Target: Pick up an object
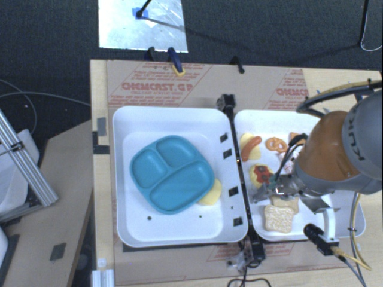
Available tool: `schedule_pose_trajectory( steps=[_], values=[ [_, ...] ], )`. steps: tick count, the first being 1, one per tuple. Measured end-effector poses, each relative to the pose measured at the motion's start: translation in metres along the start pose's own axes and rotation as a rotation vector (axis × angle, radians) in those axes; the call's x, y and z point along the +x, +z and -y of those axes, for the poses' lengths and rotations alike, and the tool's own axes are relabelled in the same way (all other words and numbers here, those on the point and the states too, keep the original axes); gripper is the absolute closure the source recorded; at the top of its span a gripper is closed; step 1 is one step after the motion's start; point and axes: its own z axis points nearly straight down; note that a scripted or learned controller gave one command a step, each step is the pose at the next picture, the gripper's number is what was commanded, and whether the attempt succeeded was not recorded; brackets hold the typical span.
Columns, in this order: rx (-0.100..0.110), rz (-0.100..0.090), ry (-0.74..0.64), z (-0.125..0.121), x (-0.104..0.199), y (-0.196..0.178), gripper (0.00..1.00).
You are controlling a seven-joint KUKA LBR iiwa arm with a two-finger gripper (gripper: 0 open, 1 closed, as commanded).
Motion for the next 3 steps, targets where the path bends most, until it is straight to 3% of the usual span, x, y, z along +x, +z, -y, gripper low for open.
schedule_pose_trajectory(
  steps=[1,2,3],
  values=[
    [0.0,0.0,0.0,0.0,0.0,0.0,0.0],
    [-0.015,0.005,-0.005,-0.001,-0.013,-0.357,0.0],
    [0.011,-0.001,-0.012,-0.022,0.089,-0.245,0.0]
  ],
)
